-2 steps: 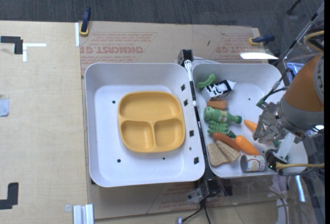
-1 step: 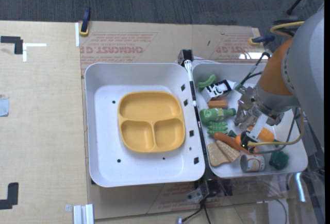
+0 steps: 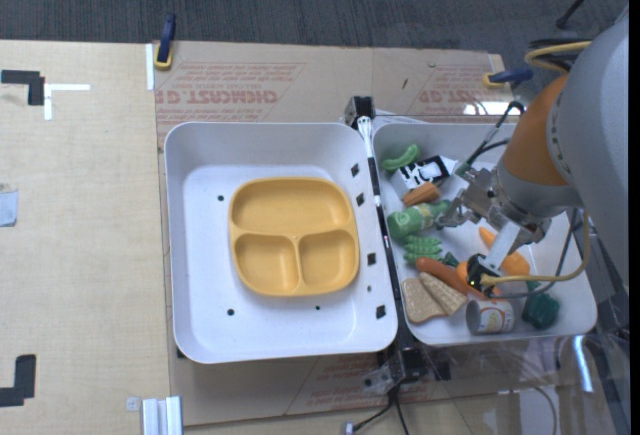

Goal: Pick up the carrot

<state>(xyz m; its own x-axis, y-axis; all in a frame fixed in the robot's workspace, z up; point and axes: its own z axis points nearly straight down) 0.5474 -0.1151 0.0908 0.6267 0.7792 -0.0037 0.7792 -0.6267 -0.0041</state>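
Carrot, a long tapered orange-red plastic toy (image 3: 441,274), lies in the right-hand shallow white bin (image 3: 575,321). It is toward the bin's near edge, partly on a tan bread-slice toy (image 3: 428,302). Its long axis slants from the bin's left edge toward its near right corner. The two-finger gripper (image 3: 458,213) hangs farther back, by a green vegetable toy (image 3: 413,221). Whether it is apart or together cannot be told. The next move likely calls for travel toward the near edge, closing across that slant.

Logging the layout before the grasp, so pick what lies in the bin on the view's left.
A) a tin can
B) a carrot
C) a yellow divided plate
C: the yellow divided plate sits in the left-hand bin, while the carrot and the can lie in the right-hand bin.
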